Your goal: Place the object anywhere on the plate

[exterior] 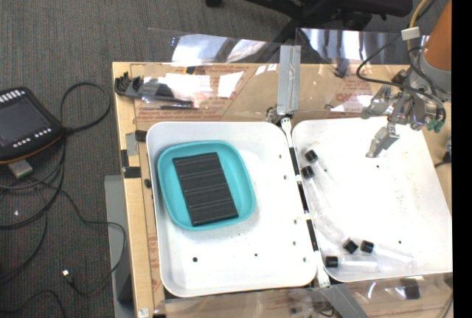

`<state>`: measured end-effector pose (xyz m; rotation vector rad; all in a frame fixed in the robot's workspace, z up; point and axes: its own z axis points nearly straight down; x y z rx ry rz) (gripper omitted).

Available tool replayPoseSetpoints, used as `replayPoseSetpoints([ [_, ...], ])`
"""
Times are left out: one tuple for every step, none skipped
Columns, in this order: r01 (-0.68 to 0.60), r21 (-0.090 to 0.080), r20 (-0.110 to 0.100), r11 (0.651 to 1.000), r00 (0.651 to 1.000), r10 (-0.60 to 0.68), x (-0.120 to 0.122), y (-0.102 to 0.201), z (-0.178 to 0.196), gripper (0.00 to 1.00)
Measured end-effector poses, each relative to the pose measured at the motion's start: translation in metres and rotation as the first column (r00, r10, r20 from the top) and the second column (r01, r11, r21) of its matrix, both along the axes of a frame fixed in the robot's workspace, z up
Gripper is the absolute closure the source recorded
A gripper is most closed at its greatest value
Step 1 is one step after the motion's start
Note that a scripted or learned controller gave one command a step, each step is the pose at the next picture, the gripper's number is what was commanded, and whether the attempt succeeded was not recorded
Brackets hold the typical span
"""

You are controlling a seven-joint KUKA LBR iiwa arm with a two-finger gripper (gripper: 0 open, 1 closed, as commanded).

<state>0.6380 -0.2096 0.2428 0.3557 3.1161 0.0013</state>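
A black ridged rectangular block (205, 187) lies flat on the teal plate (168, 200), which sits in the left white bin (221, 259). My gripper (377, 125) hangs over the far part of the right white bin (402, 206), well to the right of the plate and block. Its two grey fingers (380, 143) stand apart and open, with nothing between them.
Small black caps (310, 157) and clear tubes (369, 261) lie along the left and near sides of the right bin. A metal post (289, 84) rises behind the seam between the bins. A control pendant (22, 125) lies on the floor at left.
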Motion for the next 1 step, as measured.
replayPoseSetpoints([
  [-0.077, -0.001, 0.001, 0.997, 0.997, 0.077, 0.0018, 0.0015, -0.0009, 0.0],
])
